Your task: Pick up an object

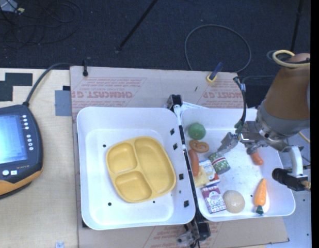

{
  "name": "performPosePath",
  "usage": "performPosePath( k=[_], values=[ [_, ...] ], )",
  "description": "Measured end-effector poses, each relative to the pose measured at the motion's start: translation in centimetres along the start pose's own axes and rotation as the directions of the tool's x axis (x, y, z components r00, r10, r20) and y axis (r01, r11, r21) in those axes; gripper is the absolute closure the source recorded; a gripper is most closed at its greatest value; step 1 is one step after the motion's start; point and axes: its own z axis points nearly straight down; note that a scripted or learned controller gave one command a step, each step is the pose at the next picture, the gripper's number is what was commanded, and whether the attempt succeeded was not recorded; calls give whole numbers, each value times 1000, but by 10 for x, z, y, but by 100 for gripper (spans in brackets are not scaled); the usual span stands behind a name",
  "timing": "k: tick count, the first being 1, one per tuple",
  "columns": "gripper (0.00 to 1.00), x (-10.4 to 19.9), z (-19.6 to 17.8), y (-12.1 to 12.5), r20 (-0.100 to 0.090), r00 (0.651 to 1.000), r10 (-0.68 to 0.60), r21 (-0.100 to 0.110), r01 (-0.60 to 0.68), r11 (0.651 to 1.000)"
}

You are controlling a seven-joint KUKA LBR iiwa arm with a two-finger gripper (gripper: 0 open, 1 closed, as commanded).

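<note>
The right bin (283, 208) holds several small items. A green ball (197, 131) lies at its far left, with a brown pretzel ring (200, 146) and an orange sausage (193, 161) just below it. Nearer the middle are a green-labelled can (220, 164) and a red and white carton (214, 198). A beige egg-shaped lump (234, 201), a carrot (260, 192) and a small red-orange piece (257, 158) lie further right. My gripper (227, 142) reaches in from the right and hangs low just above the can, right of the pretzel. I see nothing held in it.
The left bin (92, 138) carries a yellow divided plate (140, 168). A yellow and white packet (205, 172) lies by the bins' shared wall. A teach pendant (15, 143) sits on the bench at far left. Cables run over the dark floor behind.
</note>
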Motion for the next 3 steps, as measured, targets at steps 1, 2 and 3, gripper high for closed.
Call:
performPosePath(
  k=[1, 2, 3],
  values=[
    [0, 29, 123, 70, 1, 1000, -5, -3, 5, 1000],
    [0, 14, 133, 109, 2, 1000, -4, -5, 4, 1000],
    [0, 14, 133, 43, 0, 1000, 2, 1, -2, 1000]
  ],
)
